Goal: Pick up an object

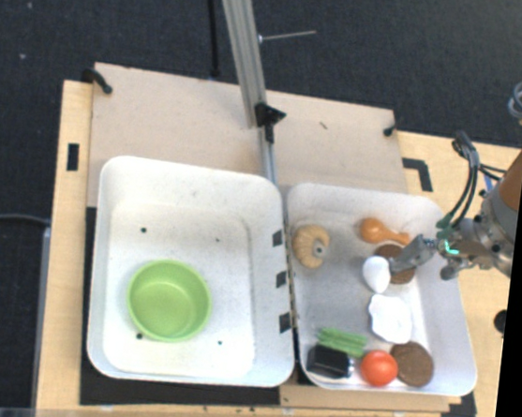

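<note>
Camera view has the claw (pixel 419 254) down in the right bin (pixel 337 207), at the right-middle of the frame, sitting right over a brown round thing (pixel 399 269) with a white egg-shaped piece (pixel 377 274) touching it on the left. Honestly can't tell if the claw is clenched or released, it's too small and blurry, and nothing is visibly gripped. My guess is the brown thing or the white egg piece is what it's going for. Both look like light hard plastic toys, so stiff, not fragile, but smooth and rounded, which probably means slippery. I'd pinch across the widest part, straight down, or it'll squirt out sideways. The arm (pixel 502 209) comes in from the right edge, wrist tipped down and left toward the bin. Just above the claw there's an orange pear-shaped toy (pixel 377 231), close enough to get bumped.
</note>
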You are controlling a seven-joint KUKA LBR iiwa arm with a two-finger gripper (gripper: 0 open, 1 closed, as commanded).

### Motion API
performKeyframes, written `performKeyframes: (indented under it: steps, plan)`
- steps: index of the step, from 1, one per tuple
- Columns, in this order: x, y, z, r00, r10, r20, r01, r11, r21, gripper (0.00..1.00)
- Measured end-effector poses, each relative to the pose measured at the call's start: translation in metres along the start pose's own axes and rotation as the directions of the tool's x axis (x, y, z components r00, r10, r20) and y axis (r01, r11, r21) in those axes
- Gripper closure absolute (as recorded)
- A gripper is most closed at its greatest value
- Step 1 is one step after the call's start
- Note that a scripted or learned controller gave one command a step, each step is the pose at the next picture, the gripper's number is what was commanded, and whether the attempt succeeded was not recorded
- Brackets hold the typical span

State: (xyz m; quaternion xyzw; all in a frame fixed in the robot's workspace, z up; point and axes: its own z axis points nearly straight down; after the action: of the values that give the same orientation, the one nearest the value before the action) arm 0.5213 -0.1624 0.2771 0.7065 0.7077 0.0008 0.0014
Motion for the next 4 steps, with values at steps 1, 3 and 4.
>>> performKeyframes:
  steps: [1, 3, 4]
  plan:
    - [-0.010, 0.000, 0.058, 1.000, 0.003, 0.000, -0.003, 1.000, 0.007, 0.00]
    - [-0.011, 0.001, 0.172, 1.000, 0.002, 0.001, -0.002, 1.000, 0.004, 0.00]
    - [-0.012, 0.003, 0.158, 1.000, 0.007, 0.002, -0.007, 1.000, -0.003, 1.00]
